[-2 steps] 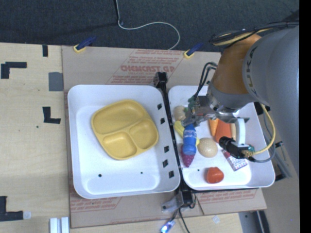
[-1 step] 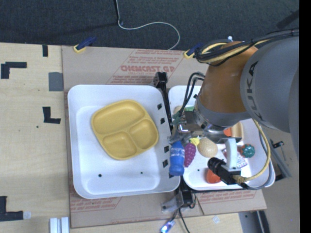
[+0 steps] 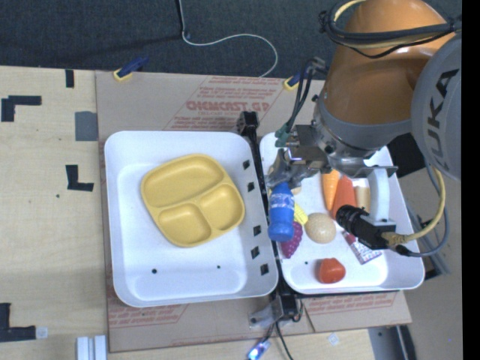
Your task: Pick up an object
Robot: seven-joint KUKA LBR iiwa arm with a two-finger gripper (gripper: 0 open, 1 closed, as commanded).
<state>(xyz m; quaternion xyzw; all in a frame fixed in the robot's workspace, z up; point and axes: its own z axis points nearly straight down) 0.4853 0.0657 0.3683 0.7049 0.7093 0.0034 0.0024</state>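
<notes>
Right, the arm (image 3: pixel 390 73) is low over the right bin (image 3: pixel 409 276), its big orange band bulking above the wrist, and the gripper (image 3: pixel 289 172) sits at that bin's left edge, hard by the divider between the two bins. Just under it is a blue bottle (image 3: pixel 281 214), standing or hanging more or less upright, its top right at the fingers. Whether those fingers are clamped on it or merely resting above it, I can't tell from here; the wrist hardware crowds the spot. The rest of the clutter lies close by: a purple bunch of grapes (image 3: pixel 293 240) touching the bottle's base, a bit of yellow (image 3: pixel 300 216) just beside it, a beige egg-shaped thing (image 3: pixel 320 228), an orange carrot (image 3: pixel 339 192) farther in, a red tomato-like piece (image 3: pixel 331 271) near the front rim, and a small flat packet (image 3: pixel 365 252) to its right. The left bin (image 3: pixel 127 276) holds a yellow divided plate (image 3: pixel 193 199), well apart from the action. My read: this is the grasp itself, bottle as target, either closing or just about to lift. Next it needs a firm pinch high on the bottle and a straight rise, without snagging the grapes or the bin wall.
</notes>
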